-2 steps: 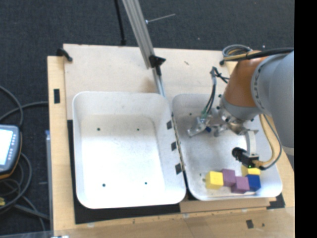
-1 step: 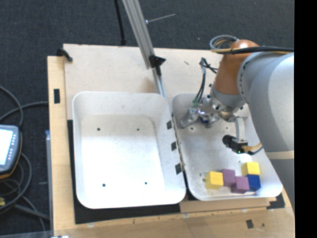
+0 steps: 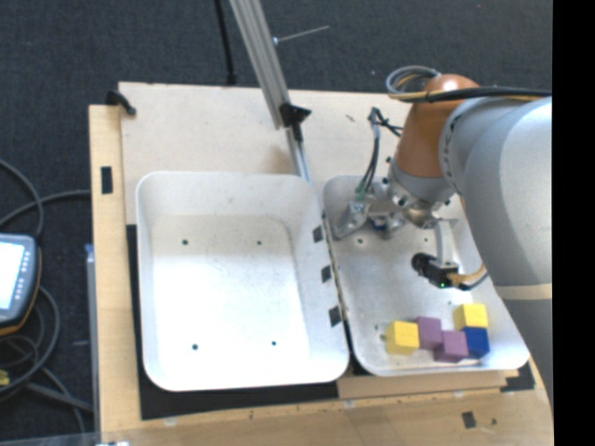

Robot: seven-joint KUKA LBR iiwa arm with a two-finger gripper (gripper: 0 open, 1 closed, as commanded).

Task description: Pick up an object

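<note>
Camera view is showing the grey arm (image 3: 502, 184) reaching in from the right, with its gripper (image 3: 361, 214) hanging low over the upper left part of the right bin (image 3: 372, 286); whether it is wide or narrow, I cannot tell. Blocks are sitting in that bin's lower right corner: a yellow block (image 3: 403, 335), a purple block (image 3: 442, 338), a blue block (image 3: 477, 342) and a smaller yellow block (image 3: 471, 316), clustered close together. Left bin (image 3: 167, 203) is lying beside it.
</note>
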